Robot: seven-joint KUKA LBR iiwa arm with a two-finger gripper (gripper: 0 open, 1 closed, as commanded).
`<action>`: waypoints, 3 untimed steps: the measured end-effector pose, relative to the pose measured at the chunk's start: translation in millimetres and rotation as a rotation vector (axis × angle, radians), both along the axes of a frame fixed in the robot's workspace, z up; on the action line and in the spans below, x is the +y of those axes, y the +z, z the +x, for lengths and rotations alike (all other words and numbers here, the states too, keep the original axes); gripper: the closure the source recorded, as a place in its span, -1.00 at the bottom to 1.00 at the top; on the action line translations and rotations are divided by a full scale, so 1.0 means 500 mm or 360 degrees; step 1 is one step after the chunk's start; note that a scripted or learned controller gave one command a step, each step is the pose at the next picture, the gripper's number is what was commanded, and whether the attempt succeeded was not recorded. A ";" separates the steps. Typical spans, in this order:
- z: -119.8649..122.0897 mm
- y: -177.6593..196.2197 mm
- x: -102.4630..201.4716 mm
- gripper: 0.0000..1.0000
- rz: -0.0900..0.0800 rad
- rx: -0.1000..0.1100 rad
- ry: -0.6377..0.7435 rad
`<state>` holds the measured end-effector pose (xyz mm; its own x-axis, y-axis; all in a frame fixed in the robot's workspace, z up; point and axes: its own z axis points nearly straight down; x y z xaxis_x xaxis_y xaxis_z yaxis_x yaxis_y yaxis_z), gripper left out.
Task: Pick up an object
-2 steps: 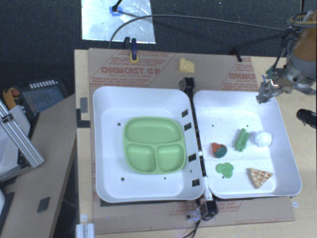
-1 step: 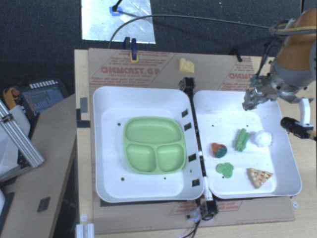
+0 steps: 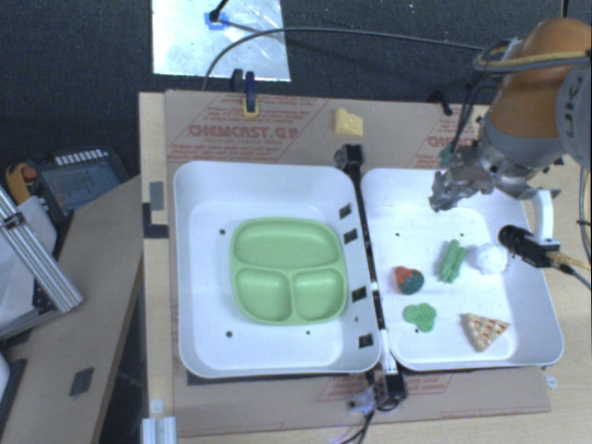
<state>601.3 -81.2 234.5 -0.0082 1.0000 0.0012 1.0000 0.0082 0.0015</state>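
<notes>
The right bin (image 3: 407,213) holds a green ridged piece (image 3: 451,261), a red and green strawberry-like toy (image 3: 409,278), a green broccoli-like toy (image 3: 421,316), a pizza slice (image 3: 484,329) and a white ball (image 3: 487,259). My gripper (image 3: 448,195) hangs over the bin's far part, above and behind the green ridged piece. Nothing shows between its fingers, and their state is too dark to read.
The left bin (image 3: 199,211) holds a green three-compartment tray (image 3: 285,271). A yellow block (image 3: 349,121) lies on the board behind the bins. A black divider (image 3: 363,257) runs between the bins. A black cylinder (image 3: 525,244) juts over the right bin's right side.
</notes>
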 end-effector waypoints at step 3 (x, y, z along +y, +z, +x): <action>-0.110 -0.041 0.292 1.00 0.0000 0.0005 0.0001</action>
